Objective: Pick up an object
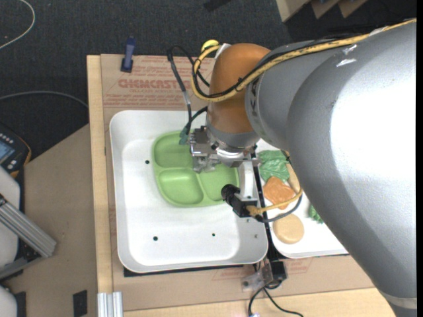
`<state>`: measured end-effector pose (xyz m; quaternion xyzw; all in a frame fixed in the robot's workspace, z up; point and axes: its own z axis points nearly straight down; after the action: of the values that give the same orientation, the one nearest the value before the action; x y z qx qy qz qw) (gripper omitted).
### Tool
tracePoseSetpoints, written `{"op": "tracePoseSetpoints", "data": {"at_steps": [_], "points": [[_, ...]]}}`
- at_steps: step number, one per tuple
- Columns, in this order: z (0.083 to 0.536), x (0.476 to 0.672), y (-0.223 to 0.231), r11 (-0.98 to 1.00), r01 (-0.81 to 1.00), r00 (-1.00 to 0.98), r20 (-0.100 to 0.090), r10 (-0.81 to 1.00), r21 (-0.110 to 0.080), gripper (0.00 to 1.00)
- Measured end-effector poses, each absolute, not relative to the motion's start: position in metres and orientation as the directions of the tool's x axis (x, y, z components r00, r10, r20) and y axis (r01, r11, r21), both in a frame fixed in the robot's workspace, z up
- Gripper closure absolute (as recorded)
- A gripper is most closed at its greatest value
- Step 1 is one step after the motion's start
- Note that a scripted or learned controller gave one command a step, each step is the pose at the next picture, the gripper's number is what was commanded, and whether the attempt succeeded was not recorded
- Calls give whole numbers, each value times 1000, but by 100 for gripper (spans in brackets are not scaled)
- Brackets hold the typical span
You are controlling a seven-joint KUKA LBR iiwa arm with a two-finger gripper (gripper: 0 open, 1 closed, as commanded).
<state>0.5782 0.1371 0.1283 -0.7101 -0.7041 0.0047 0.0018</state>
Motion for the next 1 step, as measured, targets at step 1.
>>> {"op": "tracePoseSetpoints", "data": {"at_steps": [1], "points": [[276, 566, 49, -10, 1000, 10, -2, 1000, 17, 100]]}}
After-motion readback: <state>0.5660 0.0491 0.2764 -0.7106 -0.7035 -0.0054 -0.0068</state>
